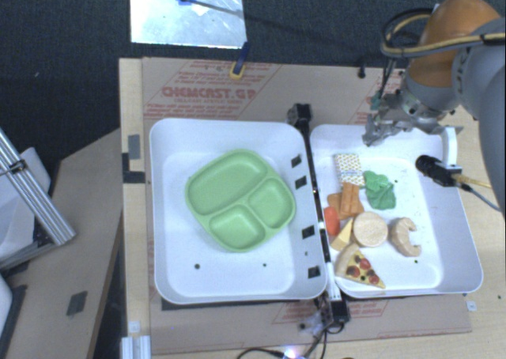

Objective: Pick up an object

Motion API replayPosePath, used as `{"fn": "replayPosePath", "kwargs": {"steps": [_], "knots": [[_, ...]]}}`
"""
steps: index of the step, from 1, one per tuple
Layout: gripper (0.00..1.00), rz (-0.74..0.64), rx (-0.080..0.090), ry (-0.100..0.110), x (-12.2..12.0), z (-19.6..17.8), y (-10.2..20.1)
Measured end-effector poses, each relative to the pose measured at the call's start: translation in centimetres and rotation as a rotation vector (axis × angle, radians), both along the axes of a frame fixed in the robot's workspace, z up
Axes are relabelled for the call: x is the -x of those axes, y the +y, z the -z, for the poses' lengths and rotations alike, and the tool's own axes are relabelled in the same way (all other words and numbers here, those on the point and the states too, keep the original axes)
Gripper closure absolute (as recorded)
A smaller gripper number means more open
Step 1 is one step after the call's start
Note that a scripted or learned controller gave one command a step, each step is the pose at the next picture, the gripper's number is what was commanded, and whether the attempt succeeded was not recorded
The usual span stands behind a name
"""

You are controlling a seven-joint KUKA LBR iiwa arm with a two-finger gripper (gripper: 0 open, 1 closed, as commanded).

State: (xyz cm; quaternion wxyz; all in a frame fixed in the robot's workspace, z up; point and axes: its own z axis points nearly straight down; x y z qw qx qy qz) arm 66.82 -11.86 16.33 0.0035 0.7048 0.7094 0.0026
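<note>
In the right bin (pixel 455 227) lies a cluster of toy foods: a checkered cracker (pixel 347 166), a green leafy piece (pixel 379 190), an orange carrot-like piece (pixel 349 201), a round tan biscuit (pixel 369 230), a curled tan piece (pixel 405 236) and a pizza slice (pixel 360 268). My gripper (pixel 382 126) hangs over the bin's far edge, above and behind the cracker and the green piece. Nothing shows between its fingers.
The left bin (pixel 170 191) holds a green divided plate (pixel 239 200). A black divider with clips (pixel 310 191) runs between the bins. A black cylindrical part (pixel 436 170) on a white bracket juts over the right bin's far right side.
</note>
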Motion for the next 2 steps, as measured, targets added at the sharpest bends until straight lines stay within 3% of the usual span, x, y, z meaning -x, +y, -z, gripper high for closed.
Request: {"fn": "replayPosePath", "kwargs": {"steps": [1, 2], "knots": [[1.00, 0.004, 0.000, 0.000, 0.35, -6.20, -0.61], [1.00, 0.001, -0.001, 0.005, 0.25, -6.19, -0.58]]}}
